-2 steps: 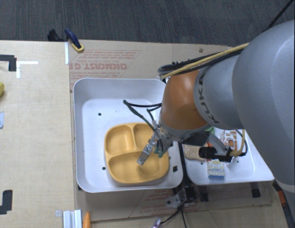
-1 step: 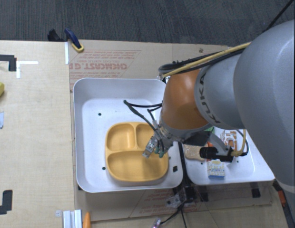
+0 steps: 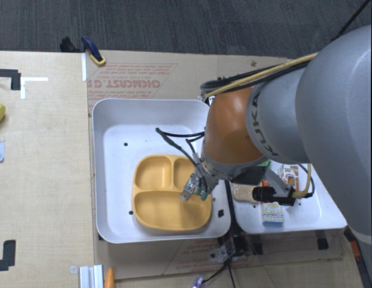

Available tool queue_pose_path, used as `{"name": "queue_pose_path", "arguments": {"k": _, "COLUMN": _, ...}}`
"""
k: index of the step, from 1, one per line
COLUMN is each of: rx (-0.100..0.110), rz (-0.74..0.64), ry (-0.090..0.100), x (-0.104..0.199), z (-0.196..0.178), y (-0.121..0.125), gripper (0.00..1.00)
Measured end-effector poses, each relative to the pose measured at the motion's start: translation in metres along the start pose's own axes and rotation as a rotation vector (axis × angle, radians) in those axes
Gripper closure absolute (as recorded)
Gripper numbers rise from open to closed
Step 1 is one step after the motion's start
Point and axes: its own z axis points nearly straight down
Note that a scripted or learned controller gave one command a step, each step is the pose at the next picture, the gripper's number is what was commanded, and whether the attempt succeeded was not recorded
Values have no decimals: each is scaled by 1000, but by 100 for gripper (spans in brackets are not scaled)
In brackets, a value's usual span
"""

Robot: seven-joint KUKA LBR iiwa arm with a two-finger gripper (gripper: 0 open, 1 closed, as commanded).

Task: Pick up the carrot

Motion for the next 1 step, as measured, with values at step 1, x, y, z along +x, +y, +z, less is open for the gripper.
{"name": "queue_pose_path", "arguments": {"k": 1, "rx": 5, "rz": -1, "ry": 7, "x": 1, "z": -4, "y": -1, "gripper": 100}}
